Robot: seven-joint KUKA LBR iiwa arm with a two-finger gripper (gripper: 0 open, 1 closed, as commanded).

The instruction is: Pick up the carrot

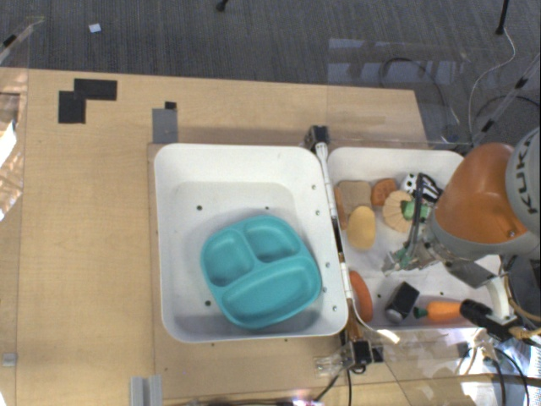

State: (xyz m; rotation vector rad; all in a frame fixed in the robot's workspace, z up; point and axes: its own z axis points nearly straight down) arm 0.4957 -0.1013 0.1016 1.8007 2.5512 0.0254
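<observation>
- Reading off the arm first: grey letters show on its casing at the far right, "KU" as far as they can be made out, just above the orange band.
- No other writing can be read; black tape patches sit on the wooden table at upper left, unmarked.
- Over to the right bin: the pincer hangs low near the bin's middle, and whether it is open or closed cannot be told; the metal parts blur together there.
- The carrot lies along the near edge of that bin, orange, on its side, pointing left to right.
- Carrot sits nearer the camera than the pincer and a touch to its right, apart from it, nothing gripping it.
- A small black block lies just beside the carrot's left end, between carrot and pincer.
- An orange-red rounded piece rests at the bin's near left corner.
- Farther back: a pale yellow oval piece, a tan bread-like slab, an orange-brown piece, a ridged tan piece.
- Left bin holds a teal divided plate, three compartments, tilted.
</observation>
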